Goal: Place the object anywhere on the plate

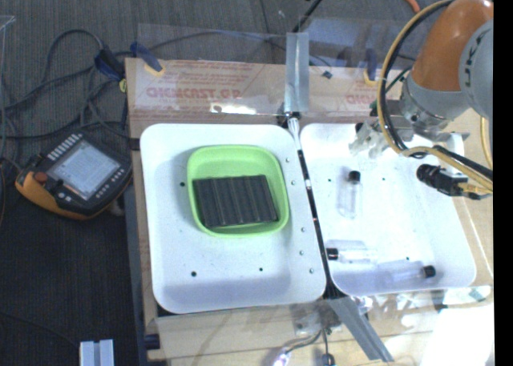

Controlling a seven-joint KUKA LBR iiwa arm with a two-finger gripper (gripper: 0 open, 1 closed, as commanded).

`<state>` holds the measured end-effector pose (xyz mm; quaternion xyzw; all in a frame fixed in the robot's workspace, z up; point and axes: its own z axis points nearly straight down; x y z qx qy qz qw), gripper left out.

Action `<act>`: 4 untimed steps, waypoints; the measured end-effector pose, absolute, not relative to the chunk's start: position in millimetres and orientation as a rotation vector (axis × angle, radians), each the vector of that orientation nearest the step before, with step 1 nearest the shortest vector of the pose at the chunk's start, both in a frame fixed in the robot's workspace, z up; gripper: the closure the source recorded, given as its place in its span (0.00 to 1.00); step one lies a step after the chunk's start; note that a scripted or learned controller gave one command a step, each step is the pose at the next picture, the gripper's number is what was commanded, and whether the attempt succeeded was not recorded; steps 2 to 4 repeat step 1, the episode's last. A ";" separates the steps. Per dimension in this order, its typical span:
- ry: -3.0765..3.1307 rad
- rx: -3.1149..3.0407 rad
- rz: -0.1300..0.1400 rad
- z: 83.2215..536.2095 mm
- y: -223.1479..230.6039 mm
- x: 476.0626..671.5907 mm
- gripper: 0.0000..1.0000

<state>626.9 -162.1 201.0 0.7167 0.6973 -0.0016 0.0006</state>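
A green plate [237, 156] lies in the left white bin [168, 268]. A dark ribbed rectangular block [235, 201] rests flat on the plate and covers most of its floor. My gripper [365, 139] hangs over the far edge of the right bin [449, 236], well away from the plate, with nothing visibly held. The orange-banded arm [449, 36] rises behind it at the upper right.
In the right bin a small clear vial with a black cap [349, 193] lies mid-bin, and two longer clear tubes [377, 264] lie along the near edge. A black connector [437, 175] and yellow cables hang by the wrist. A handheld pendant [76, 174] sits left of the bench.
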 end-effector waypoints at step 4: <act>2.190 2.251 -0.005 201.2 -162.1 626.9 0.00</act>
